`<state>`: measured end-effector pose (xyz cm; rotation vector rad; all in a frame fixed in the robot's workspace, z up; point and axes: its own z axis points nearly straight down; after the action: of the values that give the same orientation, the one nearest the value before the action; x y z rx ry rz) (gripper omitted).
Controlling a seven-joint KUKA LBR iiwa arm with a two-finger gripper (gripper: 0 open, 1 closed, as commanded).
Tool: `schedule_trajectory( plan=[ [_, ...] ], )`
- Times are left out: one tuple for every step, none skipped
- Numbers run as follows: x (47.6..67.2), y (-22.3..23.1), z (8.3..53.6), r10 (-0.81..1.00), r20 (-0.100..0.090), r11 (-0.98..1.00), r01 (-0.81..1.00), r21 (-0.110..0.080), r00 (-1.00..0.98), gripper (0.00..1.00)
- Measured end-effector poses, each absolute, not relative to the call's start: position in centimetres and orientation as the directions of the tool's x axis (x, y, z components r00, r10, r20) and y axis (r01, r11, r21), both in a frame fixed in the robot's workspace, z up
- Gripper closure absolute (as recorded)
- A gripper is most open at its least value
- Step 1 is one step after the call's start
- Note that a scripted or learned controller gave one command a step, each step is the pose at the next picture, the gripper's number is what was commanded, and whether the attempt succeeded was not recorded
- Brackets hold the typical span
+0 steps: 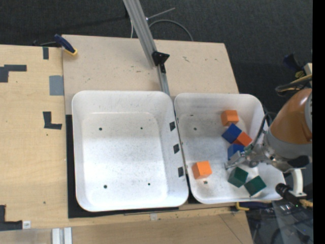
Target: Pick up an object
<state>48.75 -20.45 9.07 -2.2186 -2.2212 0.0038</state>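
While the end effector (237,160), grip unreadable, hovers low, the right bin (203,103) holds coloured blocks (202,170).

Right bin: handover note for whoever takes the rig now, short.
Pincer is low in the right bin, among the blocks at its right side; open or shut cannot be told, and no block is seen held.
Blocks, all in the right bin: orange cube near the top, blue block, small orange block beside it, lone orange cube lower left, two green blocks at the bottom.
Done: nothing lifted.
Left: grasp one and raise it.
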Motion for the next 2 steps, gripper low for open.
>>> schedule_trajectory(
  plan=[
    [48.7, -20.4, 10.1, 1.000, 0.002, 0.002, 1.000, -0.004, -0.002, 1.00],
    [48.8, -19.8, 16.2, 1.000, -0.001, 0.002, 1.000, 0.004, -0.002, 1.00]
  ],
)
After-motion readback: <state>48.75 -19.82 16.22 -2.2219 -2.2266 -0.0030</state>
